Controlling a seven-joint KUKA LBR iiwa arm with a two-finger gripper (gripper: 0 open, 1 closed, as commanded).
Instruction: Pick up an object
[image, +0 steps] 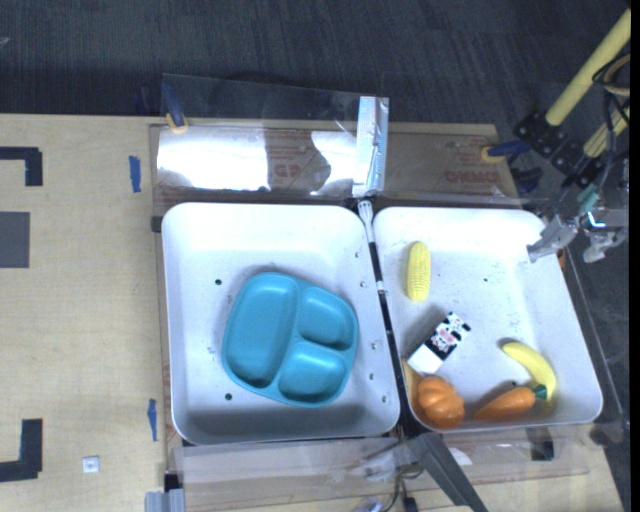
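Observation:
The right bin (480, 262) holds several toy foods. A yellow corn cob (418, 270) lies near its left wall. A small black-and-white block (443, 341) sits in the middle. Along the front are an orange round fruit (439, 400), a carrot (505, 403) and a banana (531, 366). My gripper (560, 238) is at the bin's far right corner, above the rim and apart from all the objects. It is partly cut off by the view's edge, and nothing is seen held in it.
The left bin (190, 260) holds a blue divided plate (289, 338). A clear upright panel (270, 140) stands behind the left bin. Cables and a yellow bar (590, 65) are at the top right.

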